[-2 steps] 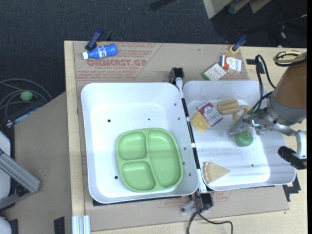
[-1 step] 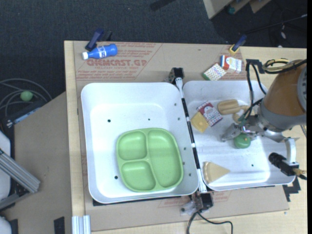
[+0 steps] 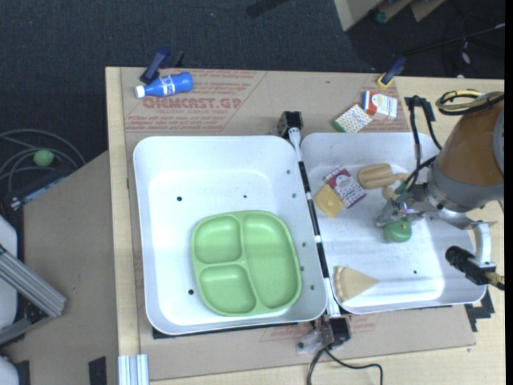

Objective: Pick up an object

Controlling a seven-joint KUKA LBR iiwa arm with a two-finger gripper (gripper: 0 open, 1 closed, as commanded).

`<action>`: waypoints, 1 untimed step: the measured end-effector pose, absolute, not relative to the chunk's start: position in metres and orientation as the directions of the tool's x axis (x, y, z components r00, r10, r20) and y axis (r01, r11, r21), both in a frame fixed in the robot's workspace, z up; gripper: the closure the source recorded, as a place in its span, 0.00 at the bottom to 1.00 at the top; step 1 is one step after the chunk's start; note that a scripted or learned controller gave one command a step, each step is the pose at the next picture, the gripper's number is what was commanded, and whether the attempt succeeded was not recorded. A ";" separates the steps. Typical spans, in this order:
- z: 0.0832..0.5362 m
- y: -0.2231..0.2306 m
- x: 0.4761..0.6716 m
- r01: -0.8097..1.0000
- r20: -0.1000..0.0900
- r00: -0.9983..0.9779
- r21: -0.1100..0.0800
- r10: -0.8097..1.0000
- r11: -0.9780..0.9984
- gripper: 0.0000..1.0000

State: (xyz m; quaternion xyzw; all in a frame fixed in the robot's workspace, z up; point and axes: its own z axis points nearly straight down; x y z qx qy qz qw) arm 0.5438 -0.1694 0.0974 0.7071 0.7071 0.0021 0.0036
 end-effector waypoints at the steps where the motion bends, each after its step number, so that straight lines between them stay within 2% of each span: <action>1: 0.147 -0.091 0.579 1.000 0.001 -0.002 0.001 1.000 0.002 1.00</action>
